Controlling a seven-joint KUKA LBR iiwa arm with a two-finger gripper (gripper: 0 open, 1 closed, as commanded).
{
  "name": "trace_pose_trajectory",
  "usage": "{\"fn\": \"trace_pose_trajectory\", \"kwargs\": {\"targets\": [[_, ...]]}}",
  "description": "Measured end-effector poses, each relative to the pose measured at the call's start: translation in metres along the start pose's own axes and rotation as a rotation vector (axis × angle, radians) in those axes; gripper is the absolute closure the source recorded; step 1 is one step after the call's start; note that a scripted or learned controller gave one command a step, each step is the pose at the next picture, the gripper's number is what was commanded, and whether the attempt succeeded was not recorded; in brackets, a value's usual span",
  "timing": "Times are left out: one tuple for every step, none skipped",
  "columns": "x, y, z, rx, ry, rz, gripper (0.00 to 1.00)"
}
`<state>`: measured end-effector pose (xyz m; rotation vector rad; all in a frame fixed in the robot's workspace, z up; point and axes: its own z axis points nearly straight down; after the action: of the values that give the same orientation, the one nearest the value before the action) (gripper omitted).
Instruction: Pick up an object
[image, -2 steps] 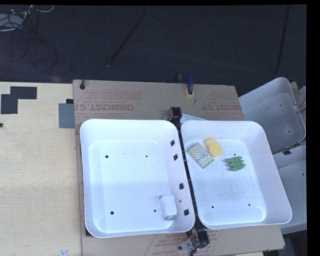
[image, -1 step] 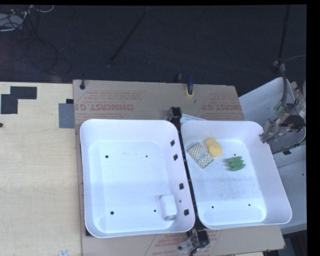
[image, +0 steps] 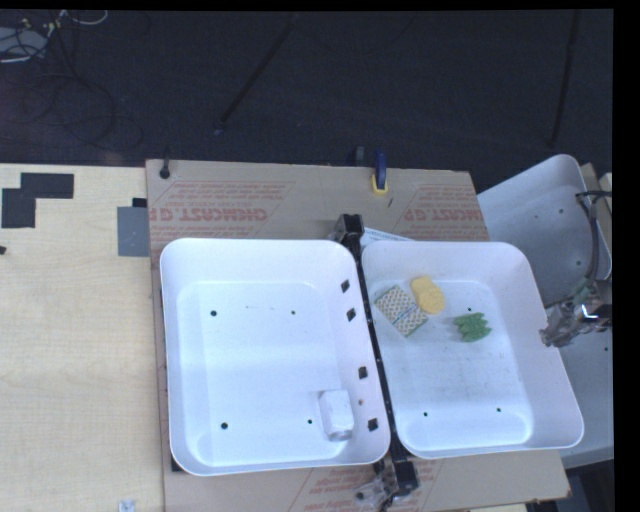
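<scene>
In the right bin (image: 545, 400), a checked pad (image: 400, 309) touches a yellow disc (image: 429, 294) at its 1 o'clock, both looking light and flat, the pad probably soft, best pinched across its short edges; the claw's (image: 560, 330) spread I cannot tell.

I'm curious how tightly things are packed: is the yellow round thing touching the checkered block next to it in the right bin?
Touching, it seems. In the camera view the yellow round piece sits right against the checkered block's upper right edge, with no white bin floor visible between them.
</scene>
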<state>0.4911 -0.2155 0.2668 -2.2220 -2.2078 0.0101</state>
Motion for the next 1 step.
{"fn": "trace_pose_trajectory", "kwargs": {"targets": [[0.0006, -0.0162, -0.1209, -0.022, -0.007, -0.006, 1.0]]}}
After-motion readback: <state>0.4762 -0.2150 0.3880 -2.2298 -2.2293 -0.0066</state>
